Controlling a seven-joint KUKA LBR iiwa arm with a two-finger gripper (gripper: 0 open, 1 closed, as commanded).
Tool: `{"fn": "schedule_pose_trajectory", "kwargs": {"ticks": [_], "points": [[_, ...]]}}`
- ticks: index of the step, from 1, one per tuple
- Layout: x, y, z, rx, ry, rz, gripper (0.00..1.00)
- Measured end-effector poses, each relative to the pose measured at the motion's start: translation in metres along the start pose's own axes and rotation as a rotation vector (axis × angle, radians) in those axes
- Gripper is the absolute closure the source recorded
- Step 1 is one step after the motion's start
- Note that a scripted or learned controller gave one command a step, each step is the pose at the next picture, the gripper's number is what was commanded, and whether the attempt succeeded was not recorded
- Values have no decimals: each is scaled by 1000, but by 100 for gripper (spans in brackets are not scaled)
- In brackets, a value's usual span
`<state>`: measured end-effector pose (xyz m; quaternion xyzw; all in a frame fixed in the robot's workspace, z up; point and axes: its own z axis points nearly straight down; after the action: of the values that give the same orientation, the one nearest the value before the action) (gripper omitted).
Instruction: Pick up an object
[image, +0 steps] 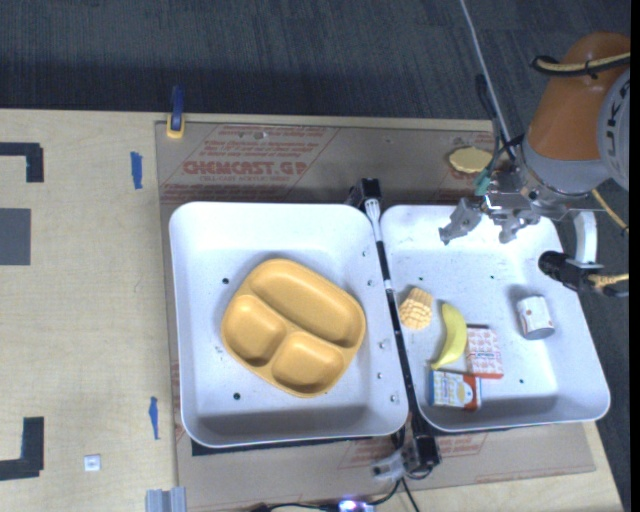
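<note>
Seemingly the reach is under way: the claw hangs with fingers spread and nothing between them over the right bin, at its 12 o'clock end. Next it must descend onto one item. Toward 6 o'clock lie one corn, one banana, two cartons and one cylinder. One yellow tray occupies the left bin.

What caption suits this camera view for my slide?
Pincer hovers open over right bin holding banana, corn; yellow tray sits left.

Red print on the brown board under the bins reads roughly "CHEMCAST GP"; the smaller red lines and the carton print are too small to read
</note>
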<state>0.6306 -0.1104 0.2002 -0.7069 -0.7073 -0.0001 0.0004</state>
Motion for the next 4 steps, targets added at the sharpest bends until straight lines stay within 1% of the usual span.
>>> {"fn": "schedule_pose_trajectory", "kwargs": {"ticks": [1, 2, 3, 4], "points": [[-13, -9, 106, 1, 0, 1, 0], [-40, -99, 114, -2, -2, 3, 0], [-41, -97, 103, -8, -5, 3, 100], [47, -115, 15, -4, 0, -3, 100]]}}
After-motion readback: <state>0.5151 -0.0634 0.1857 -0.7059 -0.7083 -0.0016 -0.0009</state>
